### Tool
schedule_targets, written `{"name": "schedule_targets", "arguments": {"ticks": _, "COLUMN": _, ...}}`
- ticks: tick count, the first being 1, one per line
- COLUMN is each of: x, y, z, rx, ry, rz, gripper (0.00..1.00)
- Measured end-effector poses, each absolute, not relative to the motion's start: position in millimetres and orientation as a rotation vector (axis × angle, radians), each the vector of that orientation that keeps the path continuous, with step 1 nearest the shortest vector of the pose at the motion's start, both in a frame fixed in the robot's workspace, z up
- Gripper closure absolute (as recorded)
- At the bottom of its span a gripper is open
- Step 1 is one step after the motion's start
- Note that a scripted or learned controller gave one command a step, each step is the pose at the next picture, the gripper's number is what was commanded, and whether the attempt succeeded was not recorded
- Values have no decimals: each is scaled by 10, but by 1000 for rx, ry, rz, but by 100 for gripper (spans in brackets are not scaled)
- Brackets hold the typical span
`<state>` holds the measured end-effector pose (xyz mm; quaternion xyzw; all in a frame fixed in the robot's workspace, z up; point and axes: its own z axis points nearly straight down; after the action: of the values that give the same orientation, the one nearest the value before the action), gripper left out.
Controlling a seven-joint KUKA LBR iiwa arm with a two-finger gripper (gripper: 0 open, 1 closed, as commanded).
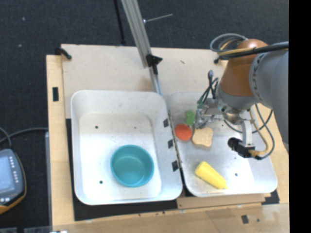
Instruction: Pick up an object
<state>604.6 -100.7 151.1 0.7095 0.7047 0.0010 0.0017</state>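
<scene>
The arm (265,76) is a thick grey cylinder that widens into a glossy orange band (238,74) above the wrist. Thin dark and pale cables loop around the wrist and trail beside it. Below sits a small metallic gripper (203,118), with a black fitting tipped in orange nearby.

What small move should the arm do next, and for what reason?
Probably a short descent. The gripper hangs in the right bin, just above the beige bread piece, with the orange ball beside it. I cannot see anything held yet, so lowering onto the bread seems the sensible step.
</scene>
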Motion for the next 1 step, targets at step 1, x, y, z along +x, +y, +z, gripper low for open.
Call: {"name": "schedule_targets", "arguments": {"ticks": 1, "x": 6082, "y": -967, "z": 2115, "rx": 2216, "ry": 2221, "rz": 3, "gripper": 100}}
